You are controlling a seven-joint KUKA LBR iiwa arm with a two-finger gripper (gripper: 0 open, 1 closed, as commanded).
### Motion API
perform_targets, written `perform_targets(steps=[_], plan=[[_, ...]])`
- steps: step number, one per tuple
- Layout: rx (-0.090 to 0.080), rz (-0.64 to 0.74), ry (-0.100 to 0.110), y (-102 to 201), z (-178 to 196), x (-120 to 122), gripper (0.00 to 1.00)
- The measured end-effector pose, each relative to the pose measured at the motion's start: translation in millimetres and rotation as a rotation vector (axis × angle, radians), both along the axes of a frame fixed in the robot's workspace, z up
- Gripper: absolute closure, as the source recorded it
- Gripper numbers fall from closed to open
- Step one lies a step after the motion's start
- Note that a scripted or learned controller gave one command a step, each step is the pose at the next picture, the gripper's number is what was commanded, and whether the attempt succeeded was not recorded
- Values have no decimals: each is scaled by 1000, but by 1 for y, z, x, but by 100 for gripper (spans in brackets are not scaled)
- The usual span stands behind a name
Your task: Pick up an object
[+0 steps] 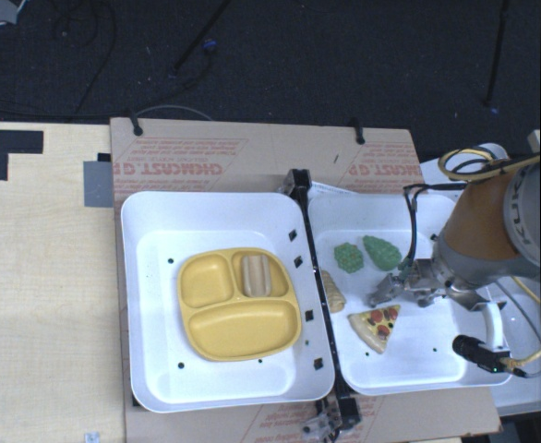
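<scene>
My gripper (388, 292) is low over the right bin (418, 377), reaching in from the right. A toy pizza slice (376, 327) lies just below and in front of it. Two green toy pieces lie side by side to its upper left, one darker (349, 257) and one lighter (381, 251). Against the divider between the bins rests a tan bread-like piece (332, 293). I see nothing in the gripper.
The left bin (150, 340) bears a yellow divided plate (238, 326) with a pale hot-dog-like piece (255, 275) in its upper right compartment. Both bins rest on a cardboard sheet (252, 160). A wooden bench top (40, 293) extends to the left.
</scene>
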State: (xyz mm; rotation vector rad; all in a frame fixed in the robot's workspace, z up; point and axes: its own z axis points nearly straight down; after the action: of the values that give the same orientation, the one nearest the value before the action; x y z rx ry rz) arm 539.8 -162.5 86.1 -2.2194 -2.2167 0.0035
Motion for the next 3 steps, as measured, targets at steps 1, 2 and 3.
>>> perform_targets(steps=[1, 2, 3], plan=[[0, -3, -3, -1, 12, 1, 100], [-2, 3, -8, 1, 75, 4, 100], [-3, 4, -9, 5, 135, 12, 100]])
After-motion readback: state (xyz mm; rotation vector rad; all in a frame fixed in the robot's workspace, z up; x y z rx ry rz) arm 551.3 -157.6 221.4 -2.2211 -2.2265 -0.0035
